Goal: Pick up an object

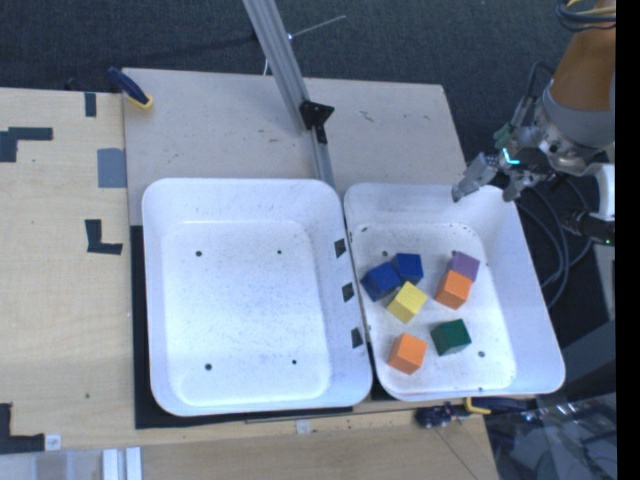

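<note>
- Nearest, in right bin (520, 358): orange cube (406, 352), green cube (451, 336).
- Mid-bin, clustered loose for picking: yellow cube (406, 301), blue cubes (391, 274), orange-and-purple pair (458, 279).
- Farthest, above bin's back corner: gripper (487, 180), grasping nothing visible; spread or clenched, cannot tell.

Left bin (160, 268): landmark, sits on black mat (139, 368). Metal pole (282, 53) slants away from its far right corner, black clamp (316, 114) on it. Blue-yellow tool (130, 87) on table (200, 118) beyond far left corner. Grey tape patches (111, 166) left of bin. Cables (575, 238) far right.
</note>
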Controlling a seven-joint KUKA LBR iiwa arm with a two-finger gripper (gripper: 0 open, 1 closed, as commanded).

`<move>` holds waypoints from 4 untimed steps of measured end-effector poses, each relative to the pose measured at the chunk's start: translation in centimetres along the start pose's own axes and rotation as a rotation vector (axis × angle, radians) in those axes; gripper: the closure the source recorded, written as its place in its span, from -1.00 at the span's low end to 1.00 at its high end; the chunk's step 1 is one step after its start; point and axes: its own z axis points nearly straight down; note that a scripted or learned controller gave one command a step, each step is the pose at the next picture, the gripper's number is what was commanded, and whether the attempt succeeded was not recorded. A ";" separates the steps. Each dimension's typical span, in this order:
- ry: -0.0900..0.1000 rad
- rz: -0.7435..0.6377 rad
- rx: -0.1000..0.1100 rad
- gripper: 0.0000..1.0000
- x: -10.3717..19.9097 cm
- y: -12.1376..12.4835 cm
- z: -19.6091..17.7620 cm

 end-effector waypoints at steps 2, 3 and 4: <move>-0.001 -0.001 0.002 -1.00 0.1 -0.4 6.0; -0.001 -0.001 0.001 -1.00 1.2 -0.3 11.2; -0.003 -0.001 -0.002 -1.00 1.2 -0.3 16.0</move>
